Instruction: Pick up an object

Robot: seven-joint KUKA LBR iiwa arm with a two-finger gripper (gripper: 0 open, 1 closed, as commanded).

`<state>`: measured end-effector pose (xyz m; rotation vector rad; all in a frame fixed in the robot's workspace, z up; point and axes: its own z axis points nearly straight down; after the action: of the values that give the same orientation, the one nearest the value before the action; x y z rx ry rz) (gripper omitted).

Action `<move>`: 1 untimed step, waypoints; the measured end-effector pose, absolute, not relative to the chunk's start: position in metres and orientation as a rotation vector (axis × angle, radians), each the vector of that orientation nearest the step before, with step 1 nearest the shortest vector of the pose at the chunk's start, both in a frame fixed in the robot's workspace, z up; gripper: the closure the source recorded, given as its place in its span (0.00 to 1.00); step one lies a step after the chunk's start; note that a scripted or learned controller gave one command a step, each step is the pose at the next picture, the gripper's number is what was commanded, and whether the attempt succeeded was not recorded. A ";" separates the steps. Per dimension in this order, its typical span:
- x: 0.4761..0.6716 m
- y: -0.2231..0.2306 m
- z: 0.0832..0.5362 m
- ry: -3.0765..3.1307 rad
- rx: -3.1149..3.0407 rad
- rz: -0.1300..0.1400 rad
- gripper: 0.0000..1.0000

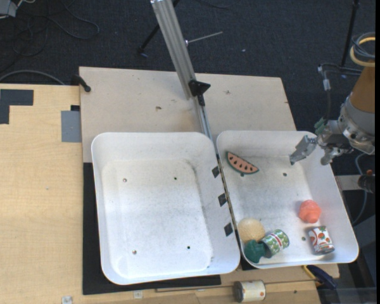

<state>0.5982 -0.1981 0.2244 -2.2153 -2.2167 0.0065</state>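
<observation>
The arm (362, 103) reaches in above the right bin's (342, 198) far right corner, its gripper (313, 149) hanging there with jaws spread apart.

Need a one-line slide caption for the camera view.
Grey KUKA arm's two-finger gripper hovers open over the right white bin, above its watermelon-slice toy, orange ball and small cans.

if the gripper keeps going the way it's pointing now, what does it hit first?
Probably bare bin floor. The gripper hangs over the right bin's upper right part, pointing down and to the picture's left. The watermelon slice lies further along that line, but depth from this single view is uncertain.
</observation>
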 end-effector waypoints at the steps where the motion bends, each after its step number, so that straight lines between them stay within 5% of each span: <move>1: 0.597 -0.191 0.179 -2.216 -2.217 0.005 0.00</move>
<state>0.5974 -0.1914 0.1791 -2.2171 -2.2160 0.0053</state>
